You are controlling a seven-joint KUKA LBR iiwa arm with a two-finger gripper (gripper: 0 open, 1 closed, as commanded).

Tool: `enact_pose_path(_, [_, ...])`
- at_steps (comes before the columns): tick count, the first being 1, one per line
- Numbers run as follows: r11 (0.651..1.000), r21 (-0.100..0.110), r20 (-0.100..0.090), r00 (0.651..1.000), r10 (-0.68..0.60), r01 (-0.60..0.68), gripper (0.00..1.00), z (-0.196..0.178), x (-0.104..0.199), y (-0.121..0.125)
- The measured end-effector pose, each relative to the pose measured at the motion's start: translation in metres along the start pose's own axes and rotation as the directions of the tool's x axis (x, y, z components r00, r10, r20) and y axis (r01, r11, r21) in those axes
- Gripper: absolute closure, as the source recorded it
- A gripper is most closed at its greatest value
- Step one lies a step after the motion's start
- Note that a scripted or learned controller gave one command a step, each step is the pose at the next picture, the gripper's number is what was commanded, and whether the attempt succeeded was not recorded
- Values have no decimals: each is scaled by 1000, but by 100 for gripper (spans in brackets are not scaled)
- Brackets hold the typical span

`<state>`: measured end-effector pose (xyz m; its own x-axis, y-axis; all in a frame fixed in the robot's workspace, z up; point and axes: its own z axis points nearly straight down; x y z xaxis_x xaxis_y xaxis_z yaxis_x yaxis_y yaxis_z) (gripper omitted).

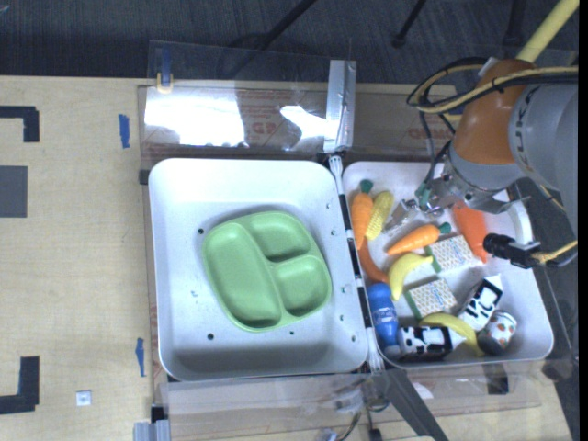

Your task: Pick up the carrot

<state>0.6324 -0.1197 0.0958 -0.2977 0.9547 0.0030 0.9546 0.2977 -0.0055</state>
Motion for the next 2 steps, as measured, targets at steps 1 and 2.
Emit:
enact_pose_path(1, [999, -10, 4, 999, -48, 48, 0, 10, 13, -71])
enact_pose_path(2, [1000, -3, 2, 1000, 4, -4, 0, -37, 15, -18])
